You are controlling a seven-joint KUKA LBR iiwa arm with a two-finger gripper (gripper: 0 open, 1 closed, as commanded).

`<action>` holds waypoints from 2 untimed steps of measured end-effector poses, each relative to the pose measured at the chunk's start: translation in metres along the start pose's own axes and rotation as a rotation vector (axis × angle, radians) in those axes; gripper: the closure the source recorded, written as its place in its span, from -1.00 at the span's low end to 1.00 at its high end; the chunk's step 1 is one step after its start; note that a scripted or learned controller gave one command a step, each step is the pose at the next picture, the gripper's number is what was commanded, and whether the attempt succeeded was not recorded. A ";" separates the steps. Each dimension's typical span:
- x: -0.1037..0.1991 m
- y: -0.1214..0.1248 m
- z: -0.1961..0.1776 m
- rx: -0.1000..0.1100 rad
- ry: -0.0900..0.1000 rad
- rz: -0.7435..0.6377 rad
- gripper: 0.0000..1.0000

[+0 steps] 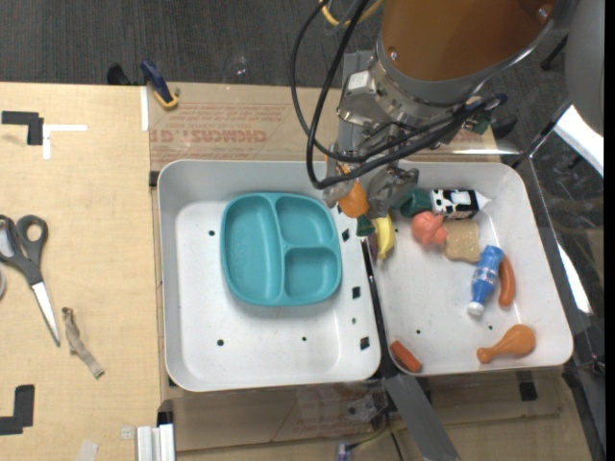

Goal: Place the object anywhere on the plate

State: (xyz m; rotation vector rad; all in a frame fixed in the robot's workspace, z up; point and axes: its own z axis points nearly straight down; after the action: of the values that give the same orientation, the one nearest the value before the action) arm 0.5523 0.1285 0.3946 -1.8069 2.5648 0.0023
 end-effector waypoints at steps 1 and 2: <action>-0.081 0.011 0.069 -0.002 0.001 -0.040 1.00; -0.019 -0.022 0.044 0.001 0.000 0.021 1.00</action>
State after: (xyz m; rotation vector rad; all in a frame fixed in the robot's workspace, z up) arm 0.5799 0.1390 0.3505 -1.7793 2.5835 0.0014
